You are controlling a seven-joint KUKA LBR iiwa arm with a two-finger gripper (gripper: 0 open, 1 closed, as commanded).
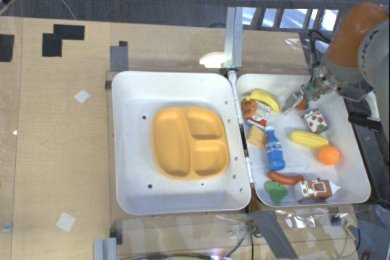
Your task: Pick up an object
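Where toys thin, tool (300, 98) near rim.

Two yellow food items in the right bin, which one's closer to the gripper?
The banana, curved, at the bin's far left, lies nearer the gripper. The corn lies straight, lower down, beside the orange.

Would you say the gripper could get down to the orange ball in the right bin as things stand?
Probably yes: the orange ball lies uncovered near the right bin's edge, beside the corn, and the gripper hovers over the same bin.
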